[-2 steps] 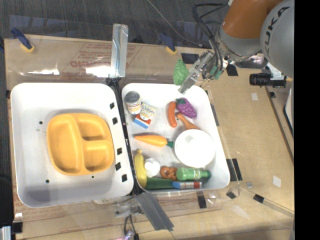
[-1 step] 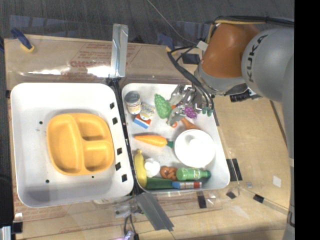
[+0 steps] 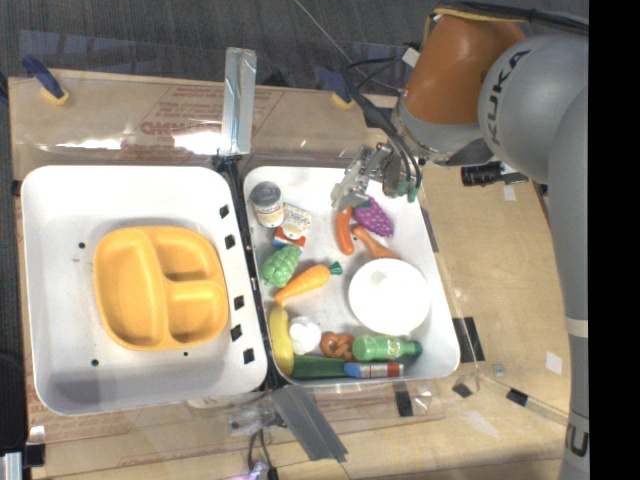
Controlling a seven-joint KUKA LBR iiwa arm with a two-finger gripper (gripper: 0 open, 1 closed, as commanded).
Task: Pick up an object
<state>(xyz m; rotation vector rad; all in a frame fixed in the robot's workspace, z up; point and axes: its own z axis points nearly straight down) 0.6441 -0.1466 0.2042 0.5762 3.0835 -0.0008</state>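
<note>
Overhead, gripper [image 3: 352, 190] sits at upper middle of right bin [image 3: 440, 268], just above hot dog [image 3: 345, 231] and beside grapes [image 3: 374, 215]; whether it is clenched or released, cannot tell. Nothing seen between its tips. Below: white plate [image 3: 388, 295], carrot [image 3: 303, 282], can [image 3: 266, 205], banana [image 3: 281, 339], green bottle [image 3: 384, 348]. Left bin [image 3: 40, 268] holds yellow tray [image 3: 160, 288].

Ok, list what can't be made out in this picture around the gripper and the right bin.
- Gripper, camera view: too small and cluttered to tell whether it is open or shut.
- Sausage: its top end meets the gripper; contact cannot be judged.
- Small can and carton: labels too small to read.
- Green bottle in the right bin: lies over dark items by the near wall, partly hiding them.
</note>
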